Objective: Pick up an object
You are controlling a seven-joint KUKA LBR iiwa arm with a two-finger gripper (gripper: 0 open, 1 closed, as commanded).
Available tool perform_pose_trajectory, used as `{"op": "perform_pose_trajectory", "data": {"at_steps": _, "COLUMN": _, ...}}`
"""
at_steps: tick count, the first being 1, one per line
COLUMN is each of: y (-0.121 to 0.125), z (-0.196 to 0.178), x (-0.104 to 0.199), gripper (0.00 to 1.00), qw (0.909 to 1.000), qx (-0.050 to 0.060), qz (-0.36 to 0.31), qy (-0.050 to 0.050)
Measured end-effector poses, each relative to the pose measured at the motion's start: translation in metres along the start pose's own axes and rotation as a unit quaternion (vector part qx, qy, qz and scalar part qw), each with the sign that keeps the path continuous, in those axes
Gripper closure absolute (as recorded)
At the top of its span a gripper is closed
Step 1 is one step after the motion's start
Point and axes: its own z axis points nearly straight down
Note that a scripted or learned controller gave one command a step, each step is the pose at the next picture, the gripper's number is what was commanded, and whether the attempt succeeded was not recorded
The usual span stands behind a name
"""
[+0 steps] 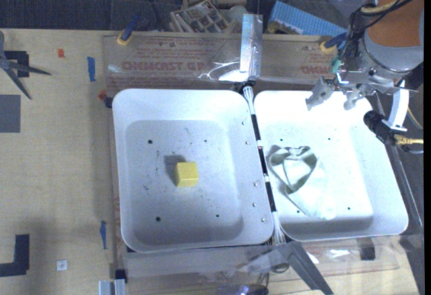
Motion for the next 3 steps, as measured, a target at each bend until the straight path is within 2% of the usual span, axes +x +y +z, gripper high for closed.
{"op": "perform_pose_trajectory", "data": {"at_steps": 1, "y": -0.007, "z": 0.092, "x": -0.009, "gripper": 0.00, "qw": 0.9618, "qx": 0.002, "qz": 0.274, "qy": 0.000}}
{"op": "perform_pose_trajectory", "data": {"at_steps": 2, "y": -0.042, "z": 0.065, "x": 0.035, "gripper": 0.00, "qw": 0.9734, "qx": 0.002, "qz": 0.229, "qy": 0.000}}
{"op": "perform_pose_trajectory", "data": {"at_steps": 3, "y": -0.045, "z": 0.141, "x": 0.017, "gripper": 0.00, "qw": 0.9958, "qx": 0.001, "qz": 0.091, "qy": 0.001}}
